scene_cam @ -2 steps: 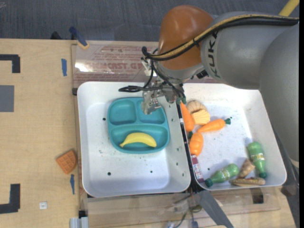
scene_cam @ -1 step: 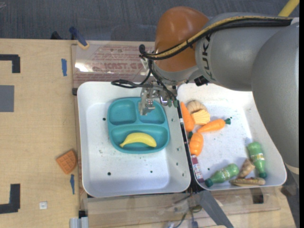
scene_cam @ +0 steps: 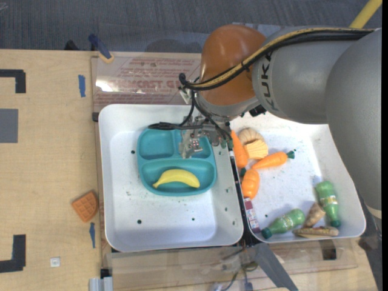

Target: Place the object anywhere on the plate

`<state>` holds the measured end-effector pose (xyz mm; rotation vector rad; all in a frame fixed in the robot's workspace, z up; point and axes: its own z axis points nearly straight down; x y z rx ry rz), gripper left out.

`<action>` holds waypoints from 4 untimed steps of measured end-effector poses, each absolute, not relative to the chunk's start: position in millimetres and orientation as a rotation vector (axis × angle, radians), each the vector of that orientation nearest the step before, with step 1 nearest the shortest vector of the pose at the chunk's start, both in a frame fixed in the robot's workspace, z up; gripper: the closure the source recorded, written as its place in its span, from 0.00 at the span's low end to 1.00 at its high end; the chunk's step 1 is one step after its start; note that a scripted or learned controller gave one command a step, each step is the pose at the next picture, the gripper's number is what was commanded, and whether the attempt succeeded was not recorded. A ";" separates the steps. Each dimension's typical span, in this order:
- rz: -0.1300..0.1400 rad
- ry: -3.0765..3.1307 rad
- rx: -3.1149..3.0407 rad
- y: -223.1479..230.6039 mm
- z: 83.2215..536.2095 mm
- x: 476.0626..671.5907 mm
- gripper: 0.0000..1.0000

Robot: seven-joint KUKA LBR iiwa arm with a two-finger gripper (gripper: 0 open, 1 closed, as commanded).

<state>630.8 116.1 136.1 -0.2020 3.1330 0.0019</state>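
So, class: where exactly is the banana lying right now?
The banana lies in the large front compartment of the teal plate in the left bin, just below the gripper.

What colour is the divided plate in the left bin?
Teal; the plate shows clearly in the camera view, with a yellow banana in it.

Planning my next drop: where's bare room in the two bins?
Left bin: open floor below and left of the teal plate, where the banana lies. Right bin: bare centre patch; carrots crowd the divider, green bottles the lower right.

carrots, green bottles, waffle on bench
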 end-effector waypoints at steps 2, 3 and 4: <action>0.008 3.098 -0.397 155.3 185.5 670.6 1.00; 0.000 3.103 -0.485 98.7 145.9 667.5 1.00; 0.002 3.045 -0.751 103.9 189.1 625.8 1.00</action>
